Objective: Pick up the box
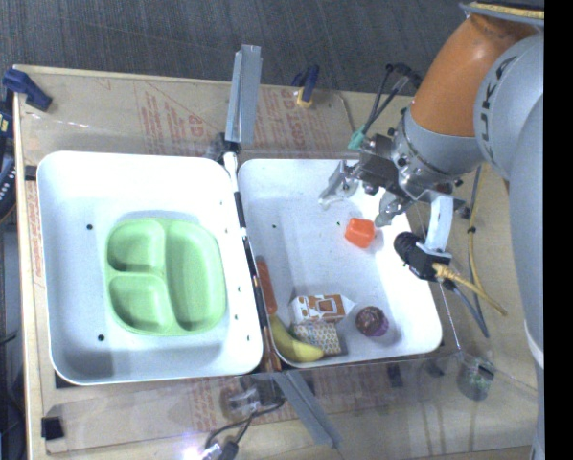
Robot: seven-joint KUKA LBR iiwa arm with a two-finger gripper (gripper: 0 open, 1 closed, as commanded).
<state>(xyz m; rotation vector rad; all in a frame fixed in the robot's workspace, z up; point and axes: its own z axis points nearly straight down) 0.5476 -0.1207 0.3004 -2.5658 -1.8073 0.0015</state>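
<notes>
A small white and brown box [320,307] lies near the front of the right bin [296,195], next to a patterned packet [321,337]. My gripper [360,199] hangs over the back half of that bin, well behind the box. Its fingers [333,189] are spread open with nothing between them. An orange block [360,233] sits on the bin floor just in front of the fingertips, apart from them.
A banana [292,339], a dark round piece [371,321] and a reddish stick [264,286] along the left wall share the right bin. The left bin [66,257] holds a green divided plate [165,275]. A metal bar [242,94] stands behind the bins.
</notes>
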